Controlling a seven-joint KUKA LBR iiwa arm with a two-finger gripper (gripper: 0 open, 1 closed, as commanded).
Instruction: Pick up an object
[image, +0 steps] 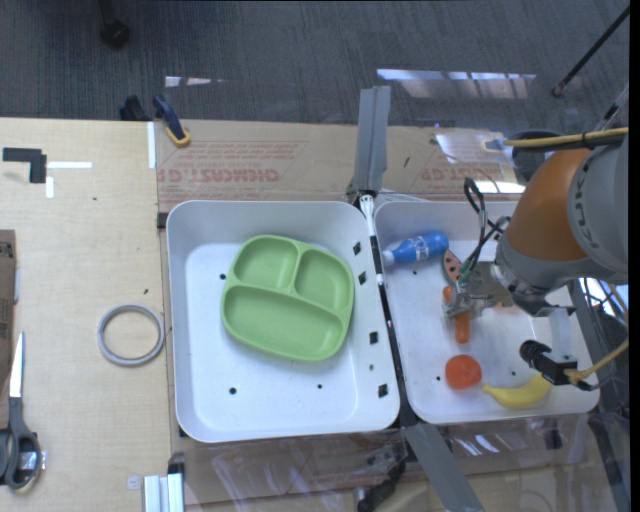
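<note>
The gripper (463, 305) was down in the middle of the right bin (425, 400), apparently closed on a small orange piece (462, 326), so a grasp looked made but the lift was not yet done.

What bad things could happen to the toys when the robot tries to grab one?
1. The pincer is low in the right bin, right by a small orange piece. That piece is thin, so it may slip away.
2. The orange ball sits just below. A nudge could make it roll.
3. The banana lies by the bin's front edge, near the arm's cables, so a sweep might bump it.
</note>
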